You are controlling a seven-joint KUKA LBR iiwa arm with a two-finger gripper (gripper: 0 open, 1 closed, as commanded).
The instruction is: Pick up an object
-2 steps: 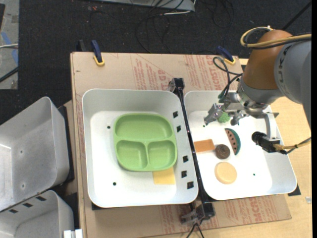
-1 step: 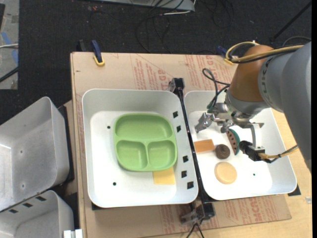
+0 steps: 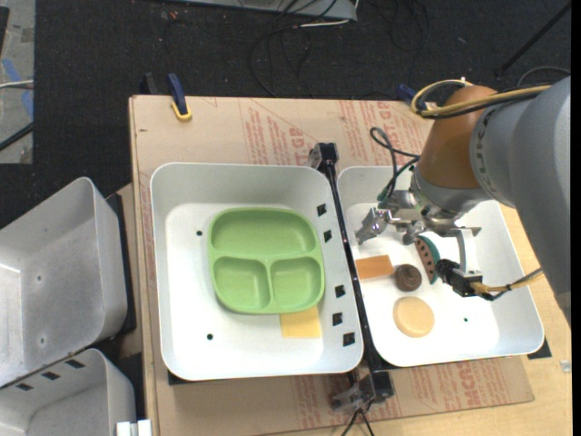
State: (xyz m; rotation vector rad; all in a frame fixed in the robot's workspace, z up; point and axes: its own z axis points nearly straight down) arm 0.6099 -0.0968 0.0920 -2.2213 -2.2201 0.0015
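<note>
Camera view looks down on the desk (image 3: 236,125) with two white bins. In the right bin (image 3: 508,321) lie an orange block (image 3: 373,266), a dark brown round piece (image 3: 408,277) and a tan disc (image 3: 413,316), all near its left wall. The claw (image 3: 388,222) hovers over that bin's upper left part, just above the orange block; whether it is spread or pressed together I cannot tell. The left bin (image 3: 177,243) carries a green divided plate (image 3: 267,259) and a yellow square (image 3: 300,323) touching the plate's lower edge.

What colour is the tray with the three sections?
Light green. The divided tray sits in the left white bin, plain to see in the camera view.
</note>
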